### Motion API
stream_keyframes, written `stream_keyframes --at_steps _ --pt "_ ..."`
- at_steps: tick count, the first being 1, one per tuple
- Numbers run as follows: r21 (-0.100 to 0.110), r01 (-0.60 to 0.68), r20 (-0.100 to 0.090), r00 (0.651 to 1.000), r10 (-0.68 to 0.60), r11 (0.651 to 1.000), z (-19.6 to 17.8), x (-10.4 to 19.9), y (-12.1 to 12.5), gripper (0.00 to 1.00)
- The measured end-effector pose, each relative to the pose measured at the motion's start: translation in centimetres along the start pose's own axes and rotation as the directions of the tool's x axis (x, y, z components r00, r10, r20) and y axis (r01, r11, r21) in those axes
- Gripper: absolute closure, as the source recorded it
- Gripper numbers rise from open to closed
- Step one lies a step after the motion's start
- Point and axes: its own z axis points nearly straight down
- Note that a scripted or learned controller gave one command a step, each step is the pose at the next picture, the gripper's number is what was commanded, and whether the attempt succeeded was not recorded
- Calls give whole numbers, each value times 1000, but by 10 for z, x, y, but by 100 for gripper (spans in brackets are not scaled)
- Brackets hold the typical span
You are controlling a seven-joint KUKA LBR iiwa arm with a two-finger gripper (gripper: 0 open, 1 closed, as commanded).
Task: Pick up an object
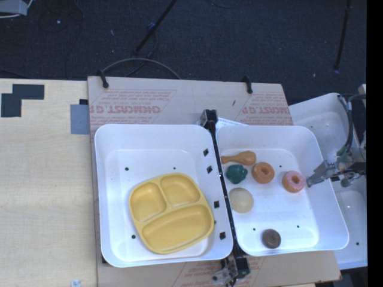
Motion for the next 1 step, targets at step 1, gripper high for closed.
stream_keyframes --at_steps 1 --pt "-10 3 3 1000 -3 1000 -5 0 2 0"
